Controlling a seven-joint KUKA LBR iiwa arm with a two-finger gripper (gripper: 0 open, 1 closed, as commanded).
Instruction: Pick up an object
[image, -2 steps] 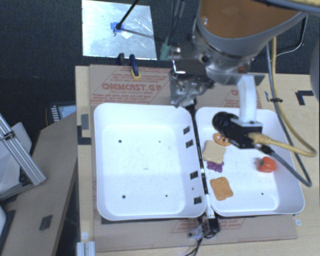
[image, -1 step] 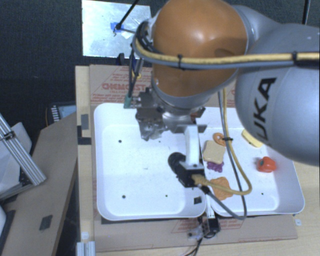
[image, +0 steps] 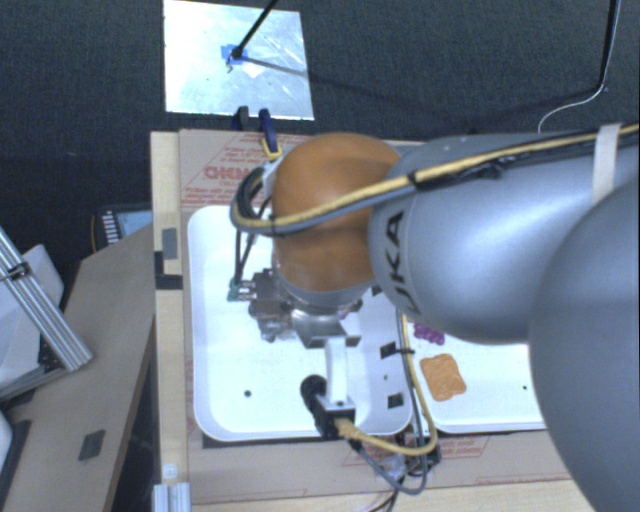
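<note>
The arm's orange band and grey wrist hang over the left white bin (image: 215, 330) and cover most of it. My gripper (image: 258, 300) pokes out to the left under the wrist, low over that bin's middle. A small greenish bit (image: 234, 291) shows at its left edge; I cannot tell whether it is an object. A tan, flat, roughly square object (image: 443, 377) lies in the right bin (image: 500, 400), just right of the arm. Above it, a small purple object (image: 429, 334) peeks out from under the arm.
The bins rest on a brown cardboard sheet (image: 205, 170) over the bench. A yellow cable (image: 415, 400) hangs down across the strip between the bins. A shiny foil sheet (image: 240, 60) lies behind the bench, and metal rails (image: 40, 320) stand at the far left.
</note>
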